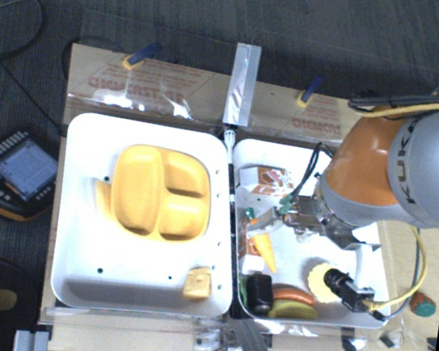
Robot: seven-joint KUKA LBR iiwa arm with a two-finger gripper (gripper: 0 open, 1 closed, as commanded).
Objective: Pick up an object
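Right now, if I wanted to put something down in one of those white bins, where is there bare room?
The left bin has bare floor along its front, between the yellow divided tray and the small tan block. The right bin is crowded: wrappers, an orange wedge and a dark item, with the arm above.

Two shallow white plastic bins point(78, 190). One yellow divided tray point(160, 190), one small tan block point(197, 283). One orange wedge point(265, 251), one printed packet point(268, 179), one pale round disc point(316, 279).
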